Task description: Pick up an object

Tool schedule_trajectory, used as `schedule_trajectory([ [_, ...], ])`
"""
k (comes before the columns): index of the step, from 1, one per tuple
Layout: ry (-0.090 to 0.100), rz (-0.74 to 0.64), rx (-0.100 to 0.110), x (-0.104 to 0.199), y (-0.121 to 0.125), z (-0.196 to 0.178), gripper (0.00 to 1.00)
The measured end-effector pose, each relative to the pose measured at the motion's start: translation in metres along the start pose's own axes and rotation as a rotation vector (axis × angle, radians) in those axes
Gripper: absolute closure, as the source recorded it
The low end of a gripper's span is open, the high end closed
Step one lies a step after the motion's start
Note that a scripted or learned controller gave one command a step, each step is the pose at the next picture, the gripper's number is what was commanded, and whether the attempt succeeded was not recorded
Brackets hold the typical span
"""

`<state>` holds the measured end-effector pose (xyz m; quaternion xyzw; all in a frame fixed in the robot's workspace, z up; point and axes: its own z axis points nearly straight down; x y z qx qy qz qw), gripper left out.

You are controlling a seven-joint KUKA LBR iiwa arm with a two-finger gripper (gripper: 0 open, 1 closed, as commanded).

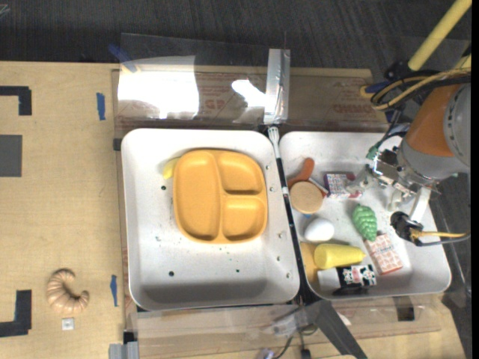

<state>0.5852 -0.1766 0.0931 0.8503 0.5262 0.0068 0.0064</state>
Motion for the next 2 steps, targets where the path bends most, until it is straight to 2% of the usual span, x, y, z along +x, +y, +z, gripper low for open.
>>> schedule_trajectory([
  [1,0.000,-0.148,0.000,0.082,0.039,0.000,0.00],
  [2,0.003,-0.152,-0.005,0.085,0.040,-0.012,1.00],
])
